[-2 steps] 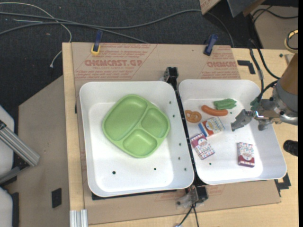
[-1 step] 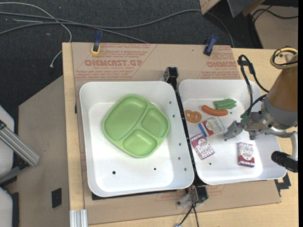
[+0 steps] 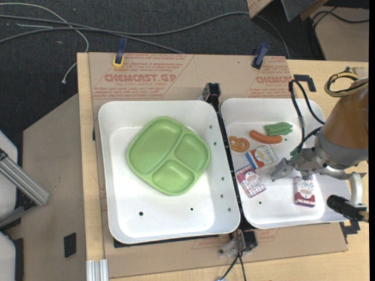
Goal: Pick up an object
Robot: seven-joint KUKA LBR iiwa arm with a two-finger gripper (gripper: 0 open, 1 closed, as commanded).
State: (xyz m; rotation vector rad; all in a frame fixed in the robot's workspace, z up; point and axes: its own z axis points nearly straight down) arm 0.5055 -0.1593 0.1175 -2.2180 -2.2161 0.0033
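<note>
The right bin point(image 3: 281, 215) holds several small items: a brown pretzel point(image 3: 238, 143), an orange sausage point(image 3: 265, 137), a green piece point(image 3: 279, 129), a small white packet point(image 3: 265, 155), a pink-and-white packet point(image 3: 251, 182) and a red packet point(image 3: 304, 192). My gripper point(image 3: 286, 168) hangs low over the middle of this bin, between the white packet and the red packet. Nothing visible is held in it. The arm's orange band point(image 3: 350, 119) and grey wrist point(image 3: 328, 157) cover the bin's right side.
A green divided plate point(image 3: 169, 155) lies in the left bin point(image 3: 146, 215). A black divider point(image 3: 225, 157) runs between the bins. Black cables point(image 3: 304, 116) loop above the right bin. Clamps point(image 3: 261, 54) hold the cardboard at the back.
</note>
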